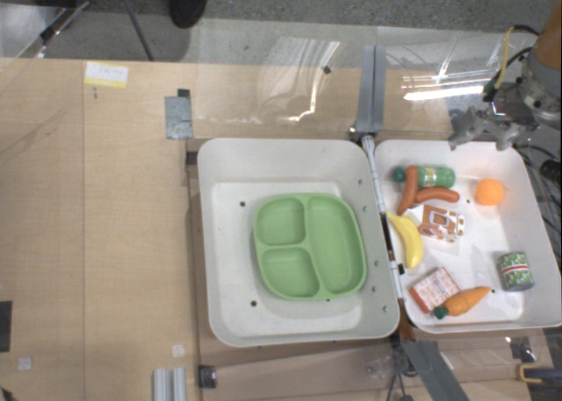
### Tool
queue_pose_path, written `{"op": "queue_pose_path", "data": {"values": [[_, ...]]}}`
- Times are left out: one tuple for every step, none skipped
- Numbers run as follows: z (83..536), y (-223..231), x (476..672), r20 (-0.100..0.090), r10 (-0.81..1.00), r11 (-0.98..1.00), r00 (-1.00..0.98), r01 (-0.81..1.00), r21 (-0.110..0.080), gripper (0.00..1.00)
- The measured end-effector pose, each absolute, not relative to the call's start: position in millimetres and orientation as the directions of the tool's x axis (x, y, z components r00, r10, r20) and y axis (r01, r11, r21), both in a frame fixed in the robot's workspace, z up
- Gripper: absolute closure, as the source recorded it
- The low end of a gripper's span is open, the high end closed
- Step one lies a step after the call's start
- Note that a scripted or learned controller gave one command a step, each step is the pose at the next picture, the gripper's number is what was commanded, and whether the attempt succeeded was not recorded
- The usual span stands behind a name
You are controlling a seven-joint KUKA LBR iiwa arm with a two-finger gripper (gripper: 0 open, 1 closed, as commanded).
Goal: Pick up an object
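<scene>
Where the bench edge runs closest to me, the right bin (527,325) holds a carrot (465,301) lying aslant, its tip touching a small red-and-white packet (432,288). Just right of them, a little green can (515,271) stands by itself near the bin's right wall. Beside all this, the left bin (219,241) carries a green divided plate (310,246) with three compartments, sitting roughly in the middle of the bin floor.

A bit farther in, a banana (407,239) lies along the right bin's left wall, and just beside it a flat orange-and-white card (441,222) rests on the bin floor. Beyond that, a reddish sausage (436,196) lies crosswise, with a second orange sausage-like piece (409,189) angled next to it. An orange ball (490,192) sits apart to the right. At the back of the group, a green bottle (433,175) lies on its side, touching the sausages.

Farthest off, at the right bin's back right corner, the gripper (481,127) hangs over the rim, well apart from every object in the bin and holding none of them. From here I cannot tell whether its jaws stand apart or together; the metal parts blur against the glare on the clear sheet behind.
</scene>
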State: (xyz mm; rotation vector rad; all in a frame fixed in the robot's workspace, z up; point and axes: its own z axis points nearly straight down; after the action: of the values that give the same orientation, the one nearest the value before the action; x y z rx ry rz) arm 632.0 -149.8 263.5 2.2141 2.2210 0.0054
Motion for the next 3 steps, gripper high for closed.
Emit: {"op": "queue_pose_path", "data": {"values": [[111, -164, 625.2, -0.002, 1.000, 0.003, -0.003, 1.000, 0.006, 0.00], [96, -236, 641.8, 0.002, 1.000, 0.008, -0.008, 1.000, -0.007, 0.00], [102, -244, 619.7, -0.006, 1.000, 0.024, -0.024, 1.000, 0.017, 0.00]]}}
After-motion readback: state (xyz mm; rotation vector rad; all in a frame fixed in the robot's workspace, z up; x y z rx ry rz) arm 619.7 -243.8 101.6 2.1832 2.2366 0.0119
